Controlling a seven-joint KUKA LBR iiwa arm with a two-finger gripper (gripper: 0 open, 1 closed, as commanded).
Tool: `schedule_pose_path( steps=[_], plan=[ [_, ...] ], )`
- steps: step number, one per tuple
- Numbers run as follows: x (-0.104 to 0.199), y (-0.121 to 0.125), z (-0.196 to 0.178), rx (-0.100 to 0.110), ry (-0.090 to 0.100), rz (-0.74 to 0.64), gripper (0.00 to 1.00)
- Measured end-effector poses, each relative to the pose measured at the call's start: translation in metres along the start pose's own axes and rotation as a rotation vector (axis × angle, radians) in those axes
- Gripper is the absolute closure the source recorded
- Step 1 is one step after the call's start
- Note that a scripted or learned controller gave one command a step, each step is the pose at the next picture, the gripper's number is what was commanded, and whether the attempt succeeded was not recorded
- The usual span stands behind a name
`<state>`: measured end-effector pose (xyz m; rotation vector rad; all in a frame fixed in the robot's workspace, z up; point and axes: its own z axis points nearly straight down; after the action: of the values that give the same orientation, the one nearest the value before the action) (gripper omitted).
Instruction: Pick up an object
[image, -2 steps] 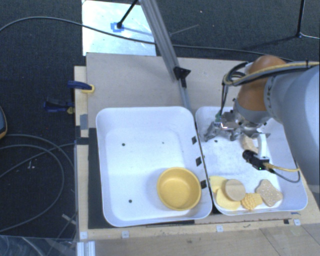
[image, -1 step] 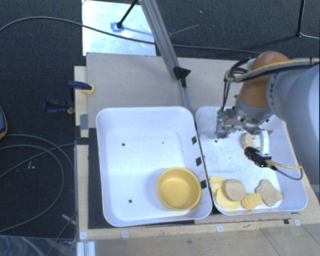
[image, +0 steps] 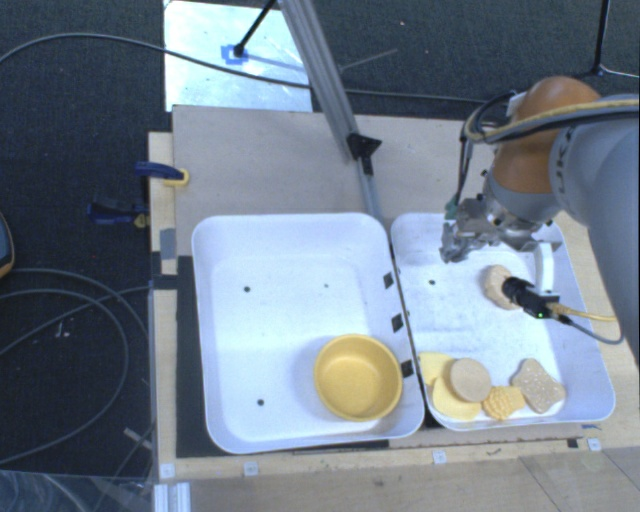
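My gripper (image: 453, 246) hangs over the back left part of the right bin (image: 430, 300), pointing down, with nothing seen in it. A beige lump of toy food (image: 494, 283) lies just to its right, apart from it. At the front of the right bin lie a round cracker (image: 469, 379) on a yellow flat piece (image: 447, 394), a small waffle (image: 503, 402) and a tan toast-shaped piece (image: 538, 386). A yellow bowl (image: 358, 377) sits upright in the front right corner of the left bin (image: 260, 280).
A slanted metal pole (image: 330, 80) with a black clamp crosses the bench behind the bins. A blue and yellow clamp (image: 160, 175) grips the bench's left edge. Cables lie on the dark floor at left. A yellow cable (image: 585, 318) trails from the wrist across the right bin.
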<state>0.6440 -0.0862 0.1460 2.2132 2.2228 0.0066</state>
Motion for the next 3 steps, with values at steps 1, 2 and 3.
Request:
schedule_pose_path(
  steps=[1,2,3],
  plan=[
    [-0.002,-0.004,-0.047,-0.001,0.000,0.002,1.00],
    [-0.001,0.000,-0.091,-0.001,0.000,-0.002,1.00],
    [-0.002,0.002,-0.146,-0.002,-0.001,-0.003,1.00]
  ],
)
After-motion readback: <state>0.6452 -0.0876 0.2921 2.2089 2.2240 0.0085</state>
